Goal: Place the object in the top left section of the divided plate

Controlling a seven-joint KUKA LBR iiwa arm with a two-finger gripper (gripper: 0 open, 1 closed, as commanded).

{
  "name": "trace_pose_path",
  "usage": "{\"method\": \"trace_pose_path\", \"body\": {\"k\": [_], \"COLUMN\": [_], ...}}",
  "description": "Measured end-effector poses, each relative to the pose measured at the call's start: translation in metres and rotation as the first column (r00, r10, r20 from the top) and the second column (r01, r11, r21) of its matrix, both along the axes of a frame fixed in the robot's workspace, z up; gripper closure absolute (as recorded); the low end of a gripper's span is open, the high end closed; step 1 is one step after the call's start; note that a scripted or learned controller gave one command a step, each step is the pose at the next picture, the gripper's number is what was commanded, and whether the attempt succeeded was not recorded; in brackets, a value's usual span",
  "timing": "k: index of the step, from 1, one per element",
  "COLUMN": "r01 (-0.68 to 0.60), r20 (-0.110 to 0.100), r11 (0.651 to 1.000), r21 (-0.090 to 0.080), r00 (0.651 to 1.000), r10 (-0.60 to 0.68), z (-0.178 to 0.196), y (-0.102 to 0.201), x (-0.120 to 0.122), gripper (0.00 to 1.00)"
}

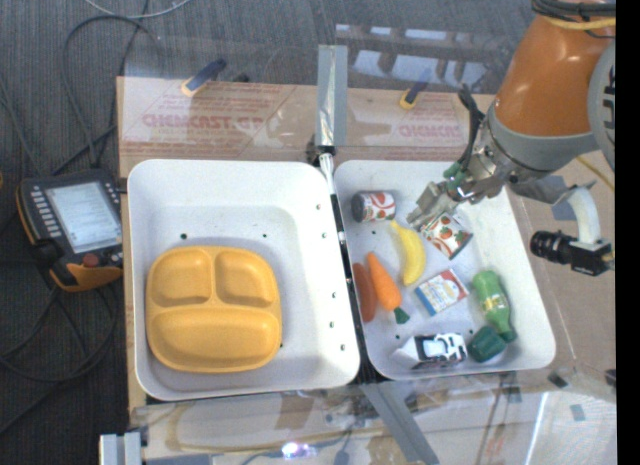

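The pincer (437, 205) hung low over the upper part of the right bin (530, 283), its fingers spread a little, with nothing visible between them. Its tips pointed down toward a small red-and-white carton (449, 237) just below and the top end of the banana (408, 251) just beside it; whether they touched either one could not be told. Which object the program meant to take was not clear from the view, though the carton and the banana lay nearest. By that reading the task was barely begun: nothing had been lifted, and the grasp, the carry across and the release all remained. The yellow divided plate (212, 310) sat in the left bin (180, 188), well apart from the pincer, and its top left section (182, 277) held nothing. Around the pincer the right bin was crowded: a small can (375, 206) lay on its side to the left, two carrots (374, 287) lay below the banana, a blue-and-white carton (441, 292) sat near the middle, a green bottle (491, 298) lay toward the right wall, and a black-and-white toy (440, 349) lay near the bottom edge. The closeness of carton and banana looked likely to trouble a clean grasp, and the raised walls between the two bins would need clearing on the way over the table.
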State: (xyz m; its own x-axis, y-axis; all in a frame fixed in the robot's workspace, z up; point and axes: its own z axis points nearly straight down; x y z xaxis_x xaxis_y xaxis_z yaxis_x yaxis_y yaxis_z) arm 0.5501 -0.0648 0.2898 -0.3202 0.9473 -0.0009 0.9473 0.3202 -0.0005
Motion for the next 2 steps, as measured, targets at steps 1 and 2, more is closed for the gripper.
{"method": "trace_pose_path", "body": {"k": [1,2], "r01": [0.095,-0.059], "r20": [-0.005,-0.006], "r11": [0.996,0.998], "r21": [0.001,0.001], "r00": [0.995,0.998], "r10": [-0.095,0.059], "z": [-0.023,-0.108], "y": [0.077,0.165], "x": [-0.054,-0.068], "gripper": [1.00,1.00]}}
